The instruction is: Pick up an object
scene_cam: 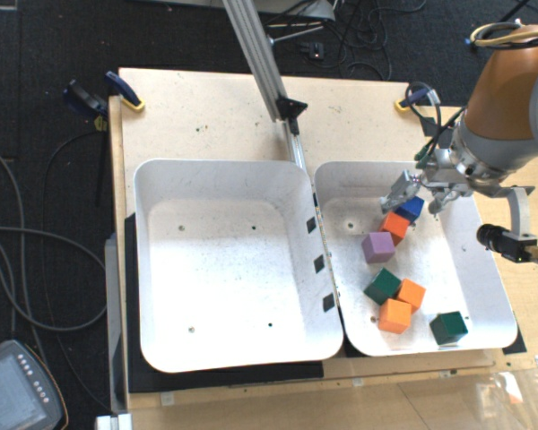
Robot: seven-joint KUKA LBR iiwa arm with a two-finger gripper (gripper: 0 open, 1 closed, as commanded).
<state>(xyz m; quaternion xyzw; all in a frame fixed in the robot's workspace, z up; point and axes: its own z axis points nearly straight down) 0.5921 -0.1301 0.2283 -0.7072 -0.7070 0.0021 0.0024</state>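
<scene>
You're looking at a pale speckled desk [215, 115] sitting on dark carpet, cables trailing at left and top, a grey tablet-like screen [13, 388] lying at bottom left. Blue-and-yellow clamps [117, 92] are gripping the desk's far corners. A metal pole [255, 47] is slanting down to the seam between two white bins. The left bin [161, 195] is showing bare speckled floor. The right bin [484, 294] is holding all the blocks: a blue block [412, 208] touching an orange block [395, 226], a purple block [378, 246] just beside them, then nearer you a dark green block [382, 286], two orange blocks [412, 293] [394, 315] touching, and another green block [448, 327] near the front right corner. The gripper [419, 191] is hanging over the bin's far side, right above the blue block; you can't tell whether it's spread or clamped, and nothing is visibly caught in it. The arm's grey-orange body [507, 97] is crowding the right side.
</scene>
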